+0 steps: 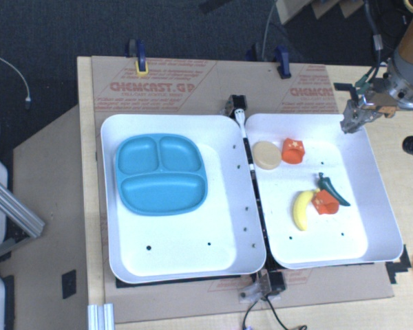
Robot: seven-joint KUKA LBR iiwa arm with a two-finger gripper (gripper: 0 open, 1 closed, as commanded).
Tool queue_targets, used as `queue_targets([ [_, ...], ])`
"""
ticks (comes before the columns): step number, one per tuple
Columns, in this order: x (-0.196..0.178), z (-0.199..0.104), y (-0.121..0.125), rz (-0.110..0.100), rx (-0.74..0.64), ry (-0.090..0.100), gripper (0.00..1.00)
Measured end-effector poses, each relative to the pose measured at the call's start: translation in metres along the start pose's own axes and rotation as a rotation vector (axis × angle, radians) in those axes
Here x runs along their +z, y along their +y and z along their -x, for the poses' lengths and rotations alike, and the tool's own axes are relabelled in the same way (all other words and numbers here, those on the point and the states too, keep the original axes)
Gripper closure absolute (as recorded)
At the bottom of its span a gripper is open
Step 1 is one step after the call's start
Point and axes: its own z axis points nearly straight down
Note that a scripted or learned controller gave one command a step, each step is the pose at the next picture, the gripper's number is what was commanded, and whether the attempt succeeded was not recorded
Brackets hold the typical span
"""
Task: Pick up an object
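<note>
While the gripper (353, 119) hangs over the far right rim of the right bin (372, 184), nothing lies between its fingers, and whether they stand apart or together cannot be told at this size.

Contents of the right bin, placed from the gripper:
- Orange block (293, 151): nearest candidate, to the gripper's left and slightly toward the camera, apart from it.
- Beige disc (266, 155): just beside the orange block, further left, close to the divide between the bins.
- Red piece (325, 203): nearer the camera than the gripper and a little left, touching or overlapping a dark green pepper-like item (334, 191).
- Banana (302, 210): just left of the red piece, lying roughly upright in the view.

Contents of the left bin (172, 253):
- Blue divided plate (162, 174): well apart from the gripper, far to its left, three compartments, nothing in them.

Progress, as judged: the pick is not yet made. No object is lifted; all five small items rest on the bin floor. Remaining: choosing a target, moving over it from the rim, descending, closing, and lifting. The orange block looks the shortest reach; the red piece and green item, crowded together, look the likeliest to spoil a grasp.
</note>
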Motion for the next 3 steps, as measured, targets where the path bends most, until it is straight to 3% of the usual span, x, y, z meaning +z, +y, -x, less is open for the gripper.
queue_targets([
  [1, 0.001, -0.053, 0.013, 0.001, 0.000, -0.001, 1.00],
  [2, 0.011, -0.106, 0.005, -0.001, 0.001, 0.000, 1.00],
  [3, 0.026, -0.158, 0.015, -0.002, 0.000, 0.000, 1.00],
])
